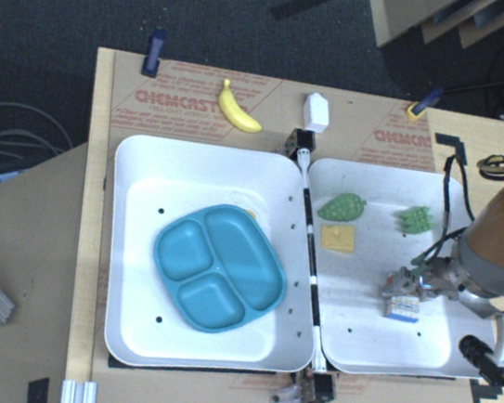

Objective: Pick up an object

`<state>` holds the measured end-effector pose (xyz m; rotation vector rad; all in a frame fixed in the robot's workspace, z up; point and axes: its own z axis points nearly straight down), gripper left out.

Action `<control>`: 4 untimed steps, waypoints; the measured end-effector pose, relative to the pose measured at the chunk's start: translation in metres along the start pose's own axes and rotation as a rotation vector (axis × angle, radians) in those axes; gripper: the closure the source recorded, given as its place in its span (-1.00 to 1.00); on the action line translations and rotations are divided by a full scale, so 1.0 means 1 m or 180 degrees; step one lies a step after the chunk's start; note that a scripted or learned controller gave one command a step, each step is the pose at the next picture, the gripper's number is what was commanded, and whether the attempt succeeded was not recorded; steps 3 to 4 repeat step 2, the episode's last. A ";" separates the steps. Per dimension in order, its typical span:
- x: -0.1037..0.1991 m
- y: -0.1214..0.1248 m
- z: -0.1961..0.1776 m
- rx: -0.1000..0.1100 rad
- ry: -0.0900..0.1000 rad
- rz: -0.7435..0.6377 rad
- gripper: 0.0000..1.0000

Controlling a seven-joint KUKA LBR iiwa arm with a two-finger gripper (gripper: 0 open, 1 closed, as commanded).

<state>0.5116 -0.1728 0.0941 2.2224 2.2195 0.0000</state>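
Red "CHEMCAST" print on bench board (178,100) | hand (405,289) over small box (402,308), grip unclear

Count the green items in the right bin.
2: one green item near the bin's upper left corner, another further right, near the arm. The arm may hide more.
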 end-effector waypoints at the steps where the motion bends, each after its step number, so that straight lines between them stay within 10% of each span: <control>1: 0.058 0.047 -0.030 -0.0005 0.0004 -0.0010 1.00; 2: 0.153 0.077 -0.091 -0.0002 0.0006 -0.0011 1.00; 4: 0.153 0.077 -0.091 -0.0002 0.0006 -0.0011 1.00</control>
